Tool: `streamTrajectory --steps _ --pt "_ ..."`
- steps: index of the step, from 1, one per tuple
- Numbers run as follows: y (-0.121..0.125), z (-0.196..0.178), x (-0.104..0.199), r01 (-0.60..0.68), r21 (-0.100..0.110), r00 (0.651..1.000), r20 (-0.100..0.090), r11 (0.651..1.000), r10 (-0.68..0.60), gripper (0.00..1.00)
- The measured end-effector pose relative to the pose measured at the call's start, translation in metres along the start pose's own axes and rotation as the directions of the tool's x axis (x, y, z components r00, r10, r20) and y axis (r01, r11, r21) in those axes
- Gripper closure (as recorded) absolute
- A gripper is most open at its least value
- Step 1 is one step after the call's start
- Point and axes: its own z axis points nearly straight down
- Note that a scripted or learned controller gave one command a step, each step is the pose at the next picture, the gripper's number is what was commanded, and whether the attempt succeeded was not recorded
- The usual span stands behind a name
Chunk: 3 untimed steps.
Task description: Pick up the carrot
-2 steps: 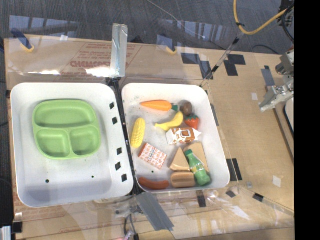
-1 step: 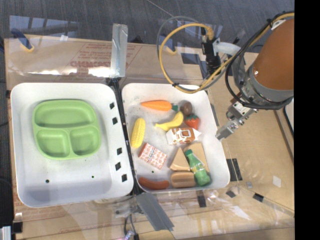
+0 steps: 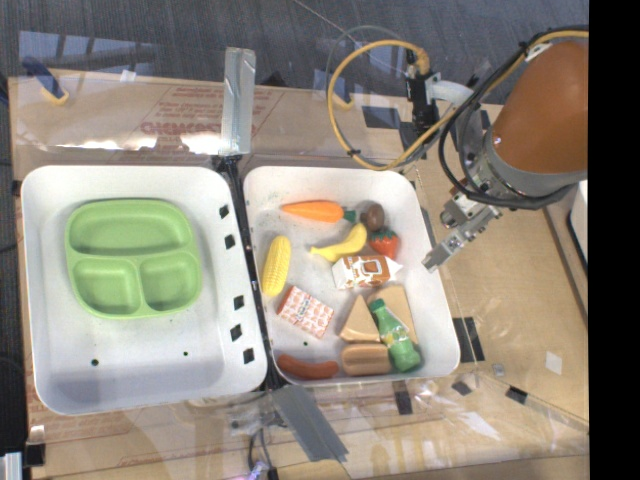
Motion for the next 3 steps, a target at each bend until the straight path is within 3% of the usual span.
streamTrajectory --steps 1,2,3 --pt "-0.02 -0.065 0.012 0.025 0.007 1.0 -0.01 1.0 -0.025 1.0" --pt "-0.059 -0.038 0.035 0.253 0.004 0.967 -0.007 0.967 -0.253 1.0" --pt "-0.068 -0.03 0.04 0.668 0.002 0.744 -0.012 0.744 -0.668 1.0"
